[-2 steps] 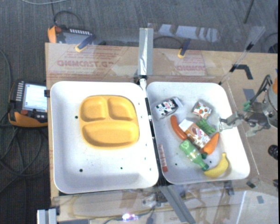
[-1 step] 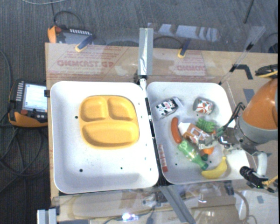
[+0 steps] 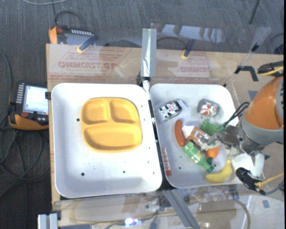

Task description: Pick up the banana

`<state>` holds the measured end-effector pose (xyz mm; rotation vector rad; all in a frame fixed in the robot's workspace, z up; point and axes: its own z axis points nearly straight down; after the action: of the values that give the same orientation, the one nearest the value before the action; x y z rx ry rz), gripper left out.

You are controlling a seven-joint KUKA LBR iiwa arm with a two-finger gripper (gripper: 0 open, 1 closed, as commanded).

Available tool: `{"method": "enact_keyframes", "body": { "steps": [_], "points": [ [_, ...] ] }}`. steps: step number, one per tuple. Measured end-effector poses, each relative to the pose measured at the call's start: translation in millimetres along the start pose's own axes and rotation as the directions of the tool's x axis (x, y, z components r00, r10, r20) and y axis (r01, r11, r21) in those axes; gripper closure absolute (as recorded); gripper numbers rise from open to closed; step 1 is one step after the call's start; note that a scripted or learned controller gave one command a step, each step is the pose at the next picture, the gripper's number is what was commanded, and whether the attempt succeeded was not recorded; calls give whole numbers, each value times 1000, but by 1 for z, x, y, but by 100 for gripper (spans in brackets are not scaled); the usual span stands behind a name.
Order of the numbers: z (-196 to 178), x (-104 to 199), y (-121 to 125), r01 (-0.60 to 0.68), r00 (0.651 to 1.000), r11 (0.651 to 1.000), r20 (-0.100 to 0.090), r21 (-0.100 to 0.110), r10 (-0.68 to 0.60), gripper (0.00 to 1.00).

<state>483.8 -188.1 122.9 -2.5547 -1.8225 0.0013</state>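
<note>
Reaching into the right bin point(image 3: 157, 128), the jaws point(image 3: 227, 136) sit among the toys; I cannot tell how they stand or whether they hold anything. Nearest are the green toy point(image 3: 210, 127) and the orange packet point(image 3: 199, 136). The banana point(image 3: 219, 173) lies below them, near the bin's corner. Going down slowly over its middle looks best. Far left sits the yellow tray point(image 3: 112, 124).

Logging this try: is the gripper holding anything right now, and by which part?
It cannot be told. The gripper sits low over the clutter in the right bin, while the banana lies apart from it near the bin's front edge, not gripped.
</note>
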Motion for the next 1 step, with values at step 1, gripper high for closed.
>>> {"method": "enact_keyframes", "body": {
  "steps": [1],
  "points": [
    [29, -14, 9, -5, 1000, 1000, -11, -4, 5, 0]
  ]
}}
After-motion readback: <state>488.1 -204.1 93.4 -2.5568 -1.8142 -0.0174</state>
